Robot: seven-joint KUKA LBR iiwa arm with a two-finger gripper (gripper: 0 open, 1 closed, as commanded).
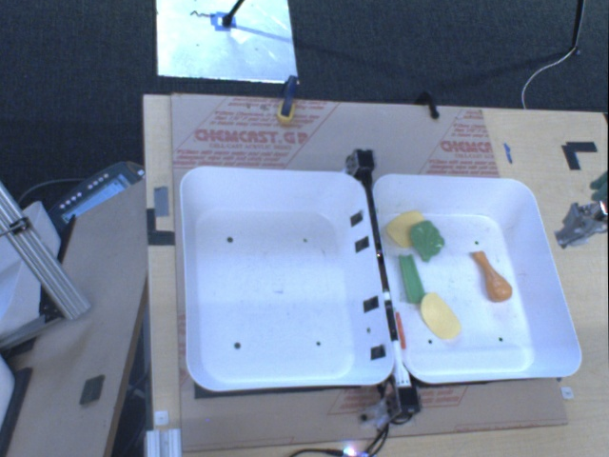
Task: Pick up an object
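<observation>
Hovering my gripper (580,222) at bench's right edge, outside right bin (547,346) | finger state: cannot tell | orange object (492,277) lies inside right bin, near green piece (425,239)

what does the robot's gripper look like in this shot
The part of the gripper in frame is a small, pale grey, metallic-looking piece with an uneven, jagged outline, at the edge of the view beside the right bin. A dark green bit sits just above it. It is too small to make out cables or markings.
</observation>
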